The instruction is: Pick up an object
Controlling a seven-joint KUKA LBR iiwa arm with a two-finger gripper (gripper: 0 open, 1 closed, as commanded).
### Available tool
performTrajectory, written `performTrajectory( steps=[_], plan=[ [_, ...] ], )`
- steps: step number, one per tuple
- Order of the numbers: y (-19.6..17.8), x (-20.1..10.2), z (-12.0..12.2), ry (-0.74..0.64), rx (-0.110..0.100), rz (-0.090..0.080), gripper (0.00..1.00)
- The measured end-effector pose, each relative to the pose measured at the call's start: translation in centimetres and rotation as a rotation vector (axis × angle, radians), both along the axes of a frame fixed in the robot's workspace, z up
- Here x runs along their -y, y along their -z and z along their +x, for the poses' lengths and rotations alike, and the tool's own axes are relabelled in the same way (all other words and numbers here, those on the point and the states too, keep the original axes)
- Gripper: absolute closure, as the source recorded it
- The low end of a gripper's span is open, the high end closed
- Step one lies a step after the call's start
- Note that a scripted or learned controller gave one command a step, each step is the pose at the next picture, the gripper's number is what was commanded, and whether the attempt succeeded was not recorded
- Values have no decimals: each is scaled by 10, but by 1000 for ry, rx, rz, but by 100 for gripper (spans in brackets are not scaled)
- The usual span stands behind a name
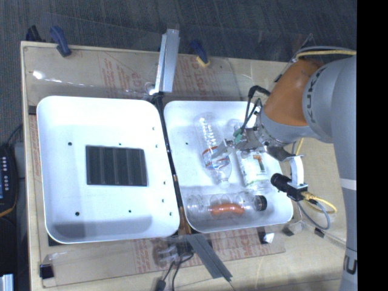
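Observation:
The right bin [182, 132] holds several clear plastic objects. A clear bottle [211, 145] lies at its middle, tilted along the bin. Along the front wall lies a clear tube [225, 208] with an orange piece inside and a black cap at its right end. A small white bottle with a green and orange label [253, 167] lies at the right side. My gripper [238, 142] hangs low over the bin's right half, between the clear bottle and the white bottle. The wrist hides its tips.
The left bin [60, 126] has a dark ribbed rectangle [116, 165] on its floor. A metal bar [166, 60] stands behind the seam between the bins. Blue clamps [60, 40] sit on the bench's back edge. Cables trail at the front right.

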State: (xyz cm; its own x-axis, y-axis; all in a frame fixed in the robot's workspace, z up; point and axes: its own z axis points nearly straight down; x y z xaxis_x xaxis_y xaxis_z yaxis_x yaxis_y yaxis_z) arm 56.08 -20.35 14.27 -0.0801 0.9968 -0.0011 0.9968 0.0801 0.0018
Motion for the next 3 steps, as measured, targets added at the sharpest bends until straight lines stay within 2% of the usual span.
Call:
performTrajectory(
  steps=[1, 2, 3],
  plan=[
    [-5, -35, -6, 341, -7, 2, 0],
    [52, -30, 14, 244, -9, 3, 0],
    [4, -29, -15, 79, -6, 3, 0]
  ],
)
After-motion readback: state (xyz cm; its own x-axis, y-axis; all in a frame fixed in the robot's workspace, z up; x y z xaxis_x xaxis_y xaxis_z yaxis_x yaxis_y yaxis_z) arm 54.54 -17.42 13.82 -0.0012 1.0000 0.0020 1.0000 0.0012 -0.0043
